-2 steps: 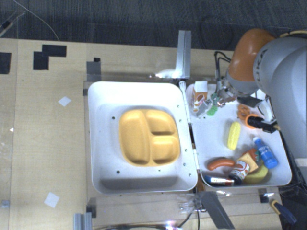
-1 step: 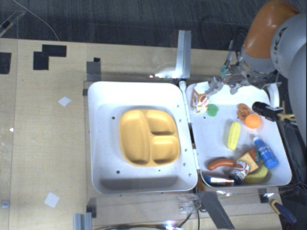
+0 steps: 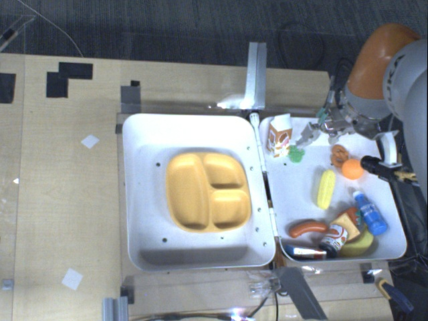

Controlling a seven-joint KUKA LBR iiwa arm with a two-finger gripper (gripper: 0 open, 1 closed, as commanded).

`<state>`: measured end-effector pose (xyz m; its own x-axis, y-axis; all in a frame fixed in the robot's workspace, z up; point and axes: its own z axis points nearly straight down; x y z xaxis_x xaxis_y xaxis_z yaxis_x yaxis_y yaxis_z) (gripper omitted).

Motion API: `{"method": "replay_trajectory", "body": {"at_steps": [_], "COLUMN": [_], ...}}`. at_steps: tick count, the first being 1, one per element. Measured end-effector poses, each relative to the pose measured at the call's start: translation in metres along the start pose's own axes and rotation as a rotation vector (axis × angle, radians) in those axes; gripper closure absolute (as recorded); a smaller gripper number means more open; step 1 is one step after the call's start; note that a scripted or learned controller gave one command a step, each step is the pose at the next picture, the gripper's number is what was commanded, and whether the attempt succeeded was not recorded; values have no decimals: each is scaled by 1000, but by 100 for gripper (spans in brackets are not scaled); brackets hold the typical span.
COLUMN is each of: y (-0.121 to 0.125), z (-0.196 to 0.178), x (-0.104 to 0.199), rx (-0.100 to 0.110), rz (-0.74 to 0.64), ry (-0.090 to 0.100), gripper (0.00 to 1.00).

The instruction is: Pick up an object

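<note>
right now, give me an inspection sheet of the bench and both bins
surface: pale wooden bench bearing two shallow white bins, left bin, right bin
job's things: in the right bin, yellow corn cob, orange ball, small white carton, red sausage, blue bottle, banana
clutter: yellow three-compartment tray in the left bin; black marks on the bench
grippers: two-finger gripper over the right bin's far edge, holding nothing visible
cables: thin wire at far left
surroundings: dark floor
</note>
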<state>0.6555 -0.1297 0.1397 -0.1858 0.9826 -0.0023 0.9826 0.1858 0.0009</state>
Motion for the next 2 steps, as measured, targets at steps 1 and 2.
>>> {"method": "replay_trajectory", "body": {"at_steps": [1,2], "y": [-44,-130], "z": [-79,19], "x": [-71,-34], "rx": [-8,1], "rz": [288,517], "ry": [-2,3], "gripper": [0,0]}}
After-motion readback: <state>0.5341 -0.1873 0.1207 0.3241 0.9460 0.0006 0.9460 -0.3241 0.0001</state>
